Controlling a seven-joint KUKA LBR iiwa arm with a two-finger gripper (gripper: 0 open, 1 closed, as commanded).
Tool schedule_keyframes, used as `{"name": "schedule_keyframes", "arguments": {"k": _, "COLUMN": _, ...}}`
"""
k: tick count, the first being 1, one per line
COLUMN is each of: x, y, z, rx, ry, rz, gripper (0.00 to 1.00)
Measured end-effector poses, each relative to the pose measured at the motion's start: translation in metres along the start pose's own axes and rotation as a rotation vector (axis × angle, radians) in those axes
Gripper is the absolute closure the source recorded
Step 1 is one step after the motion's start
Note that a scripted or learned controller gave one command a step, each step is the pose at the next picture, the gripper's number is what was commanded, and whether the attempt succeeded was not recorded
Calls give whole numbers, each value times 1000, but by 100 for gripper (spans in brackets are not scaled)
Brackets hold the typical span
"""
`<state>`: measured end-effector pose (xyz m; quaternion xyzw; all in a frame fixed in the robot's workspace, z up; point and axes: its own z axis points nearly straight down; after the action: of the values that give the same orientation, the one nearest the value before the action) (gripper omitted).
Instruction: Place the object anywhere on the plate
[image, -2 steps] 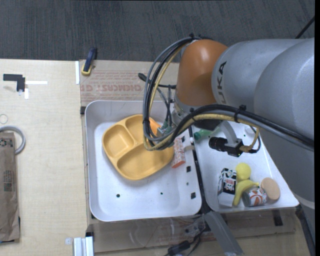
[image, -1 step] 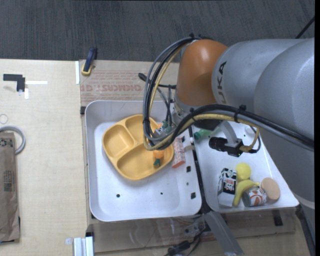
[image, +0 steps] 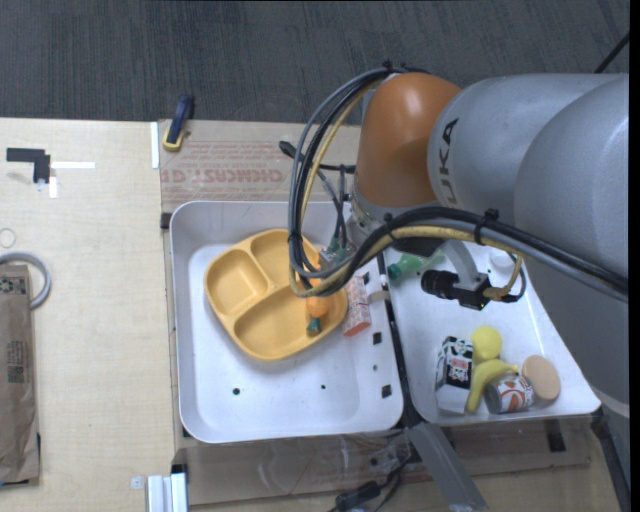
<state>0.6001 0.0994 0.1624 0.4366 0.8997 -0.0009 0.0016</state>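
Looks nearly done — a small orange-and-green object (image: 316, 316) sits at the plate (image: 240, 285)'s right edge, in the left bin (image: 280, 400), under the arm — can't tell the fingers' state

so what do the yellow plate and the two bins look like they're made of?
Yellow plate: looks like moulded plastic, matte to satin; uniform colour, rounded dividers forming three compartments, soft highlights. Left bin and right bin: probably thin formed white plastic, semi-gloss; rounded corners, smooth curved walls and faint sheen. Painted metal can't be ruled out from this view.
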Motion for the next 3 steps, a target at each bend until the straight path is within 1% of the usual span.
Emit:
{"name": "schedule_keyframes", "arguments": {"k": 1, "x": 0, "y": 0, "z": 0, "rx": 0, "ry": 0, "rz": 0, "gripper": 0}}
{"name": "schedule_keyframes", "arguments": {"k": 2, "x": -2, "y": 0, "z": -9, "rx": 0, "ry": -2, "rz": 2, "gripper": 100}}
{"name": "schedule_keyframes", "arguments": {"k": 3, "x": -2, "y": 0, "z": -9, "rx": 0, "ry": -2, "rz": 2, "gripper": 0}}
